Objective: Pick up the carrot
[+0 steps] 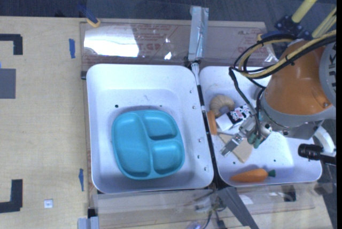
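Across both bins, at the approach stage, carrot not yet picked up.

Leftward, in the shallow white left bin (101,116), sits a turquoise three-compartment plastic plate (148,142); rightward, in the shallow white right bin (304,166), hovers the two-finger gripper (235,142), jaw state impossible to tell, nothing seen between them. Orange carrot with green tip (249,174) lies at five o'clock from it, near the front wall. Next, probably: shift toward five o'clock, descend, close.

The arm (299,84) is a bulky rounded body, orange on top above a grey ring. Black and yellow cables (256,60) loop along it. Its small metallic gripper (235,142) carries green accents.
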Controlling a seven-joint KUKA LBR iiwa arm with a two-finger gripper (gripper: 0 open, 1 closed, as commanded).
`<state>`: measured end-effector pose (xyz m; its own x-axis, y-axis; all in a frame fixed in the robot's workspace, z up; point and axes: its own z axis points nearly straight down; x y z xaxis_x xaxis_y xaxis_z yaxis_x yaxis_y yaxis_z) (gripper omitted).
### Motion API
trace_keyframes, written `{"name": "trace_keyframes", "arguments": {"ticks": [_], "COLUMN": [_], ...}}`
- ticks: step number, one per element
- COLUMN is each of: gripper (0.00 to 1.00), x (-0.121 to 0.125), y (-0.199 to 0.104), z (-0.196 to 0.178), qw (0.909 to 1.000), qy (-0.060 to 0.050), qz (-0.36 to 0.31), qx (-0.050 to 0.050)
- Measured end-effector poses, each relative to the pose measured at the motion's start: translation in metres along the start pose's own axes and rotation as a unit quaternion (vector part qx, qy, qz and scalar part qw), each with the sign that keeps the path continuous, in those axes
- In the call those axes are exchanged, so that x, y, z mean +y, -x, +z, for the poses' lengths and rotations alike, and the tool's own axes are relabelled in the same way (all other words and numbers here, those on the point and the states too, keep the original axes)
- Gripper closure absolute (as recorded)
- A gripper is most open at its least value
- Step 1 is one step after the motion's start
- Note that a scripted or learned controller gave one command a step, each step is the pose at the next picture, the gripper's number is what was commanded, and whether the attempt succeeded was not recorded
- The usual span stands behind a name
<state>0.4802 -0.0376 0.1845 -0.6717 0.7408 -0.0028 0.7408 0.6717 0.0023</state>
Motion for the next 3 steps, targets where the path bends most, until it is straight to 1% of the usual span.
{"name": "trace_keyframes", "arguments": {"ticks": [1,2,3], "gripper": [0.00,0.00,0.00], "x": [-0.025,-0.005,-0.036], "y": [0.027,0.006,0.044], "z": [0.000,0.000,0.096], "qw": [0.9905,0.9942,0.9970], "qy": [0.000,0.000,0.003], "qz": [-0.138,-0.108,-0.077], "qx": [0.000,0.001,-0.004]}}
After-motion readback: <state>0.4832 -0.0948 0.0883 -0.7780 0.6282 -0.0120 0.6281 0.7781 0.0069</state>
